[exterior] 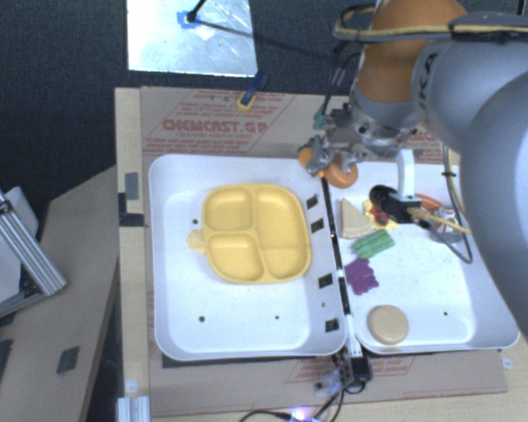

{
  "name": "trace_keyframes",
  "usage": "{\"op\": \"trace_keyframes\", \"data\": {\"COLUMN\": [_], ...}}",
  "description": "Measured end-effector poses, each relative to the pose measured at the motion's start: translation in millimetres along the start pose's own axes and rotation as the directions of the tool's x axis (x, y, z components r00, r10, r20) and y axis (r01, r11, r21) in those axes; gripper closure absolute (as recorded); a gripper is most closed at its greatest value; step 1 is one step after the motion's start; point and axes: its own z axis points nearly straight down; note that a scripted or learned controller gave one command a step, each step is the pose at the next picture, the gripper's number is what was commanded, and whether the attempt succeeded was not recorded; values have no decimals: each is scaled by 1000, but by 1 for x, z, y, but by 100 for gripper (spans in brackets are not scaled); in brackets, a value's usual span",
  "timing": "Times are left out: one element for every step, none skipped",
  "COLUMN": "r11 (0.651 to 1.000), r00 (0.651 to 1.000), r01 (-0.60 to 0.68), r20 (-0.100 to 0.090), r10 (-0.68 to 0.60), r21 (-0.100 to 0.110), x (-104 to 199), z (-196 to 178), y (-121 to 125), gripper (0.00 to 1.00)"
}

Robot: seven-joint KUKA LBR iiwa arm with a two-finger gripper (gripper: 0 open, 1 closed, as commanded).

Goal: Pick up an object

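While my gripper (339, 158) hangs low over the divider between the two bins, I can't tell how it is set; the wrist body covers it. An orange object (341, 175) sits right under it at the far end of the right bin (440, 323), touching or nearly so, but I see no clear grasp, so I judge the pick not yet made. Just beyond lie a pale wedge (355, 219), a green piece (373, 243), a purple piece (362, 276) and a tan disc (388, 323). A yellow divided plate (251, 233) fills the left bin (180, 306). My arm's bulk hides the right bin's far corner.
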Motion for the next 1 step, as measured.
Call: {"op": "trace_keyframes", "data": {"r11": [1000], "r00": [1000], "r01": [-1], "r20": [1], "r10": [1], "r21": [0], "x": [12], "z": [2], "y": [3], "gripper": [100]}}
